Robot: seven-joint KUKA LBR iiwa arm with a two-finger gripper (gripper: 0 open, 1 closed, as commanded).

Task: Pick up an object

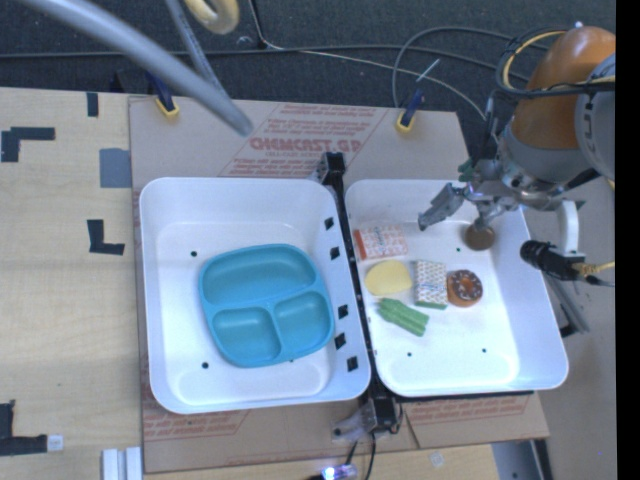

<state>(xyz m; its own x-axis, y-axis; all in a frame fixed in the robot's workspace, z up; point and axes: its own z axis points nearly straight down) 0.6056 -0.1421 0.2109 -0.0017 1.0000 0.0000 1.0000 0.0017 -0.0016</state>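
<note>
I see two white bins side by side; the left bin [165, 268] holds a blue divided plate [265, 303], and the right bin [520, 353] holds everything I could pick. My arm [560, 98] hangs over that bin's far right part. The gripper [468, 208] sits above bare floor, fingers spread apart with nothing between them. The cluster lies toward me and to the view's left of it: red-and-white packet [381, 240], patterned packet [430, 282], yellow piece [389, 278], green piece [403, 316], doughnut [464, 287]. The doughnut looks nearest, almost directly below the fingers.
</note>
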